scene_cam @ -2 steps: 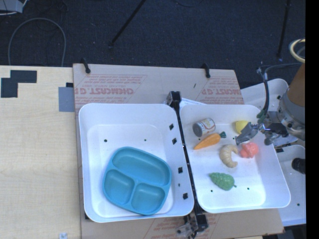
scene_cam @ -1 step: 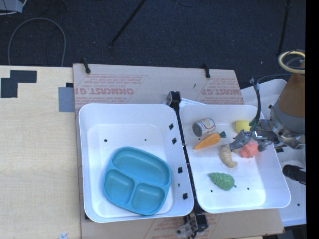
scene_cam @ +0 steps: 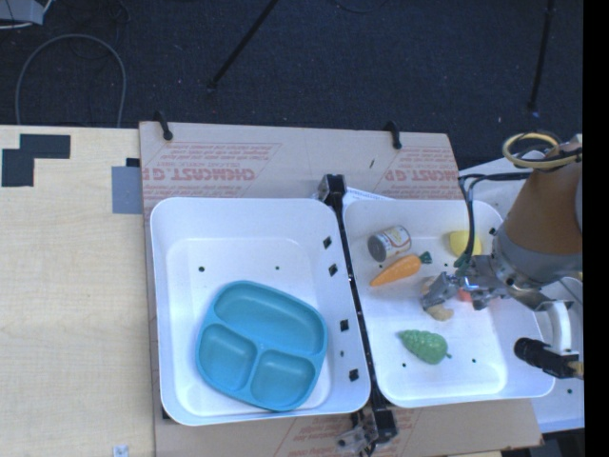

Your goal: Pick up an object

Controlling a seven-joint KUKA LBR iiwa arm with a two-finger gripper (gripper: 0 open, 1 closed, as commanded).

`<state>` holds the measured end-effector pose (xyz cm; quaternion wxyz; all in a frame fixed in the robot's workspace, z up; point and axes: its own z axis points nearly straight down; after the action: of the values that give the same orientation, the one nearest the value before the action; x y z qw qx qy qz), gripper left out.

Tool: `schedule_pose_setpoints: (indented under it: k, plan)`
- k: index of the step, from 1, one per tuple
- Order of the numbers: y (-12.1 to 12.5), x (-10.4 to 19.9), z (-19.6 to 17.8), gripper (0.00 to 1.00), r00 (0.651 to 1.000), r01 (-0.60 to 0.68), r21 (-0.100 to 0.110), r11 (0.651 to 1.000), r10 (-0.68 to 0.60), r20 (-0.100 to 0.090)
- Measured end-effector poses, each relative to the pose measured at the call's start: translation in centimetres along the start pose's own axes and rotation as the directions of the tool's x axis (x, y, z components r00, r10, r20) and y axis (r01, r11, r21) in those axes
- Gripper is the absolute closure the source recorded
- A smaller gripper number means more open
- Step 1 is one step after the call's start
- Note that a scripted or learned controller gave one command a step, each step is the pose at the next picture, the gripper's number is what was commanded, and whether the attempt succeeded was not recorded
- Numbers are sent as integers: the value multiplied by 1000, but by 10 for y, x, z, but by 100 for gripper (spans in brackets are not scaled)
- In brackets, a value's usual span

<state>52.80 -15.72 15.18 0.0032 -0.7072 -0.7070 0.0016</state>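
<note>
Right bin: my tool [scene_cam: 443, 295] low beside a small tan piece [scene_cam: 439, 310].

Whether it is released or clenched, I cannot tell. Carrot [scene_cam: 396, 270] just left: likely light, stiff, smooth; best taken across its thick middle.

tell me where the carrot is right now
The carrot lies in the right bin, just below the small can and left of the gripper.
</note>
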Motion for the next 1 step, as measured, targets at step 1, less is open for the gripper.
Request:
schedule_pose_setpoints:
  k: [1]
  plan:
    - [-6,9,49,0,1000,0,1,1000,0,-1]
